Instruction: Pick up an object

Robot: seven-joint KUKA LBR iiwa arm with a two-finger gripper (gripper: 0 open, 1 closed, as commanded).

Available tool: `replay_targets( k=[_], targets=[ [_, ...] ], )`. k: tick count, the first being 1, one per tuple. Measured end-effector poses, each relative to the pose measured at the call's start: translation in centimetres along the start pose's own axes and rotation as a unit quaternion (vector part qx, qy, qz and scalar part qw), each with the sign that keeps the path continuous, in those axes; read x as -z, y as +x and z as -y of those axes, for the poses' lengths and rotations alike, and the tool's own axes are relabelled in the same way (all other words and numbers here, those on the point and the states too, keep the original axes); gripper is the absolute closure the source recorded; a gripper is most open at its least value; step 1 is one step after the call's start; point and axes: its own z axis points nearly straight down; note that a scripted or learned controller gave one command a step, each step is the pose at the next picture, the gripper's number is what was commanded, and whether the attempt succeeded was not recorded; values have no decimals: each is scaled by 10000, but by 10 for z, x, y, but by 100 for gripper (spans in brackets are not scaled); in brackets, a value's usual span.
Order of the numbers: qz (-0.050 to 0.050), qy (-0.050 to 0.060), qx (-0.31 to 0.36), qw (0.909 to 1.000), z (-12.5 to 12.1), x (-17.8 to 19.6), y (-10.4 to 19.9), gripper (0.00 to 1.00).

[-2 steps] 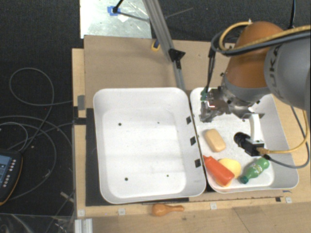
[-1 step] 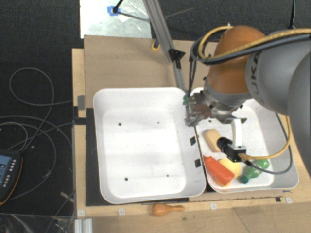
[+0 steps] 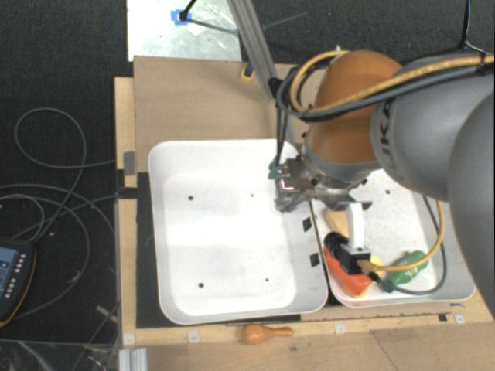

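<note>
My gripper (image 3: 288,195) hangs over the ridge between the two white bins, near the top edge of the right bin (image 3: 456,288). The large grey arm with its orange band covers most of that bin. At the bin's front, a red-orange object (image 3: 350,284) lies below the wrist, and a green object (image 3: 408,267) lies to its right. Both sit nearer the camera than the gripper and apart from it. I see nothing at the gripper's tip.
The left bin (image 3: 178,284) shows its white floor with a few small dark marks. A small orange pear-shaped piece (image 3: 266,332) lies on the bench in front of the bins. Cables and a handheld unit (image 3: 11,273) lie on the dark floor at left.
</note>
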Motion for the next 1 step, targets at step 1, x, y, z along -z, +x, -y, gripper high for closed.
replay_targets(
  k=[1],
  targets=[
    [9, -5, -41, 10000, -1, 0, -3, 0]
  ],
)
